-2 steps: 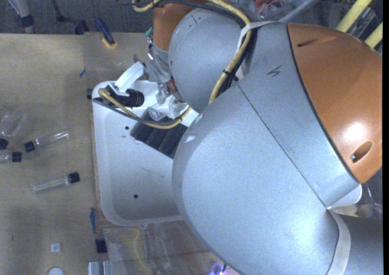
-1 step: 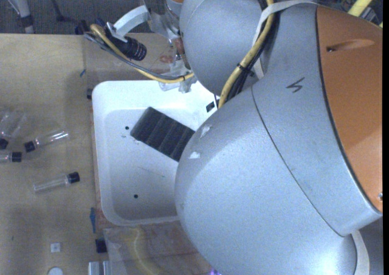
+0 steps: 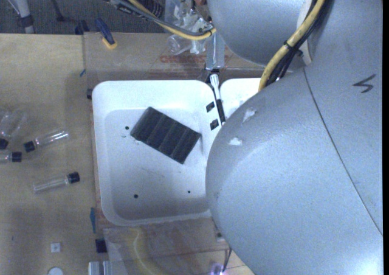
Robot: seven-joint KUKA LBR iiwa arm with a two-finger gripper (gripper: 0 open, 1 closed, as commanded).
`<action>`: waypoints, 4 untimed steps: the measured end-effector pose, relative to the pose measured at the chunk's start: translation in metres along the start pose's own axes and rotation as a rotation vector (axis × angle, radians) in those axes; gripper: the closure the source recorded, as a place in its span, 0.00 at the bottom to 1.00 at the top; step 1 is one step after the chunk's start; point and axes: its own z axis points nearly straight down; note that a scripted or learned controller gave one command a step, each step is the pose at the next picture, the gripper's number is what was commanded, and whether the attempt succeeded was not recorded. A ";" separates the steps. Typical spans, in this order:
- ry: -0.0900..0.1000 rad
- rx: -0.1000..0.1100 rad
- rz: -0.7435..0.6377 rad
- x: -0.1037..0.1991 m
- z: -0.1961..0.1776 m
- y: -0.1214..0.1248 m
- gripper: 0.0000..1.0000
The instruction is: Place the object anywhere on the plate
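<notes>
From the camera above, the grey arm (image 3: 304, 164) takes up the right half of the scene and covers nearly all of the right bin (image 3: 238, 89), of which a small white corner shows. A yellow cable (image 3: 296, 31) runs along the arm's upper link. The tool (image 3: 185, 3) sits at the top centre, beyond the far edge of the bins and over the wooden tabletop (image 3: 42, 79). It is a blurred cluster of clear and metal parts, so I cannot tell whether it is wide or narrow, and nothing can be made out in it. The left bin (image 3: 115, 207) is in plain sight. In it lies a dark ribbed slab (image 3: 165, 135), flat on the floor toward the far side, turned at an angle to the walls and well apart from the tool. On the tabletop left of the bin lie several clear vials (image 3: 56, 181) with black caps.
</notes>
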 end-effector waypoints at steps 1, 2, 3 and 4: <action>0.002 0.000 0.229 -0.007 -0.004 0.000 1.00; 0.002 0.000 0.230 -0.007 -0.004 0.000 0.00; 0.004 -0.002 0.234 -0.007 -0.014 0.002 1.00; -0.005 0.002 0.048 -0.001 0.110 -0.001 1.00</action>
